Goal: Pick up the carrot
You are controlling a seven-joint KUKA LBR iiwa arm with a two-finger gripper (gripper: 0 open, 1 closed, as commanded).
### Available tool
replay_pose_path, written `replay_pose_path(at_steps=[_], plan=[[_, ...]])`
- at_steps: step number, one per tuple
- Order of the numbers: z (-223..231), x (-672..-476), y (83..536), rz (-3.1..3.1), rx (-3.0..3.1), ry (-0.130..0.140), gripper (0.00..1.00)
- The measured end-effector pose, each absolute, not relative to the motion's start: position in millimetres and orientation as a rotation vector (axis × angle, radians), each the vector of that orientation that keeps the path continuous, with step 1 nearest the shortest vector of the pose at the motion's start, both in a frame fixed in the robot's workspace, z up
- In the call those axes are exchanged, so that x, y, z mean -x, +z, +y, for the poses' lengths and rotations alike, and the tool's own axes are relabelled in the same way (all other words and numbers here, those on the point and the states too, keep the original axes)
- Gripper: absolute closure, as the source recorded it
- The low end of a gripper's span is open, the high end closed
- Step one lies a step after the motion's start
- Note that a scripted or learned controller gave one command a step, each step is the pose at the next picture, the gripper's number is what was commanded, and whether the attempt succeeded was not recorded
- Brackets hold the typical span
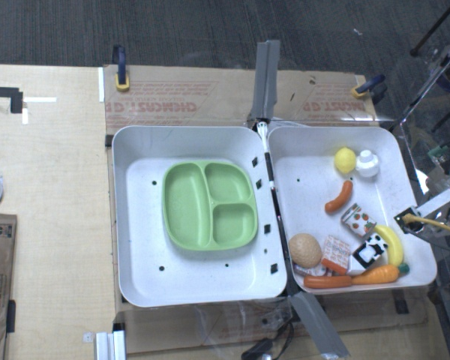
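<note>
On the bench, the carrot [376,274] lies at five o'clock in the right bin [307,152], crammed against a banana [392,244] and cartons, so a grab may snag those; the gripper's state I cannot tell.

You've got two white bins on the bench, left bin [135,276] and right bin [307,156]. One green divided plate [209,205], three compartments. One carrot [375,275]. Two sausages, [339,197] and [327,281]. One lemon [345,160], one banana [391,243], one brown egg-shaped ball [305,250]. Two clamps up top, [120,70] and [369,88].
</note>
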State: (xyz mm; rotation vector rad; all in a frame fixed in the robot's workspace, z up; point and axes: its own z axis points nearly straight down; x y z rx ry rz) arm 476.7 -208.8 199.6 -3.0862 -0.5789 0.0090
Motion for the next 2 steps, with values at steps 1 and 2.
replay_pose_path(at_steps=[1, 2], plan=[[-198.4, -478.1, 305.4, -0.321, 3.126, 0.006, 1.00], [-198.2, -478.4, 312.6, -0.329, 3.124, 0.018, 1.00]])
